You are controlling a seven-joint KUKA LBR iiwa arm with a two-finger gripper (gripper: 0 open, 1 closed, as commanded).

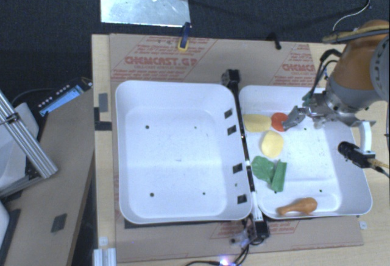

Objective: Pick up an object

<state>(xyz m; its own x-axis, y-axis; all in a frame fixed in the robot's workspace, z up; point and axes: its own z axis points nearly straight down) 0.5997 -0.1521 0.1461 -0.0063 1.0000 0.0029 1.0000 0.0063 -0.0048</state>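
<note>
Fingers (pixel 294 119) look spread a bit and aren't pinching anything, hanging over the right bin (pixel 353 198) with the little red piece (pixel 278 120) just to their left, touching the yellow slice (pixel 256 122), so that's probably the nearest grab.

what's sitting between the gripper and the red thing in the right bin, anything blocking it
Nothing visible blocks it. The gripper hangs right beside the small red object, on its right. The yellow pieces lie to the left and below, and the green object lies further down, all off that path.
</note>
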